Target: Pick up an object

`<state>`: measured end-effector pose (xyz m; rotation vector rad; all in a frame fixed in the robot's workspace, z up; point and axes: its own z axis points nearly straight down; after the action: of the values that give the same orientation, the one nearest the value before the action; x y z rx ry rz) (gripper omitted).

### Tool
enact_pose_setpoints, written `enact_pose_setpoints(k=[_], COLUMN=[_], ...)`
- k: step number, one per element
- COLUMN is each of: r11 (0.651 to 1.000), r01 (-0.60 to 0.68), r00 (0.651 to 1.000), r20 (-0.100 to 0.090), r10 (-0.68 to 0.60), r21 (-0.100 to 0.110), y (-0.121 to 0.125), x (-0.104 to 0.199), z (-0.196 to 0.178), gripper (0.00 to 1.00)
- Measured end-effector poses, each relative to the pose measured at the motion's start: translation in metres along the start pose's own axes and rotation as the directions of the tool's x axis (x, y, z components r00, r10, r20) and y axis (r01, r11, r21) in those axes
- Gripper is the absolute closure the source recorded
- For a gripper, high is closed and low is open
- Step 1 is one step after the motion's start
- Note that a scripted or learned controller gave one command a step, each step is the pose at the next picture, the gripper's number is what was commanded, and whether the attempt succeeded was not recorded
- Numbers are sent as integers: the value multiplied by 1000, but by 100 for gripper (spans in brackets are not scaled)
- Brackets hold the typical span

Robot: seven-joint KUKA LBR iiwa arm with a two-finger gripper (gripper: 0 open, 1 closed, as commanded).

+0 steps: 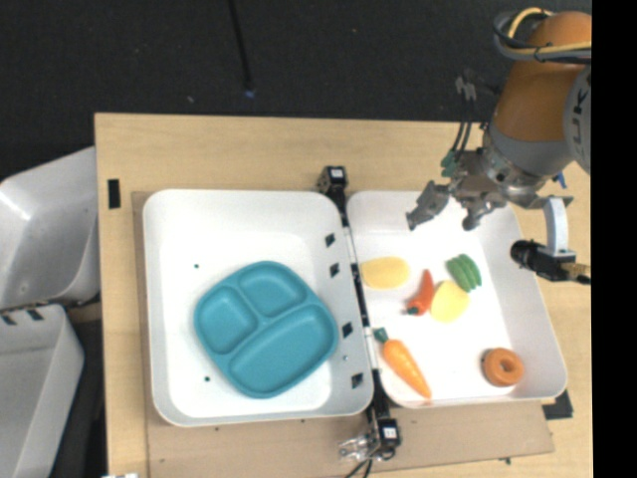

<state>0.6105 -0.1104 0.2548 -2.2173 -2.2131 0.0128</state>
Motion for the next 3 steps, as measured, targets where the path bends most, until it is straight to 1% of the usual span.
enact_pose_setpoints(k=[1,2,3], r11=[1000,1000,1000], r01=[3,1,-2], r00=[1000,1000,1000], r20=[2,2,2], r10=[-3,-1,2], r21=[-13,-9,-7], y=[2,-3,3], x=[0,2,0], z=[-7,53,114], gripper=[0,0,0])
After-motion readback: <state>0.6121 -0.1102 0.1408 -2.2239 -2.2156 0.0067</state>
